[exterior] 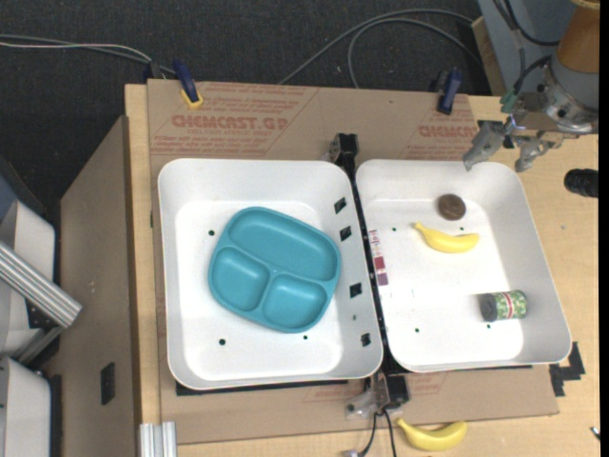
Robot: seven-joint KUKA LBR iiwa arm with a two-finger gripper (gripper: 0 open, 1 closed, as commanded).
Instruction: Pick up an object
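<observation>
Banana (446, 240) lies well below open pincer (500, 152).

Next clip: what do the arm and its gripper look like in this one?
The arm at the view's top right has an orange-tan band over a grey wrist section. Below it sits a metallic gripper with two slim grey jaws splayed apart, small coloured fittings on its body, and dark cables looping behind.

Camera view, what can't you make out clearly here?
- Small can in the right bin: label too small to read.
- Round brown thing above the banana: too small to identify.
- Second banana: cut off by the bottom edge.
- Arm above the pincer: cut off by the top-right corner.
</observation>
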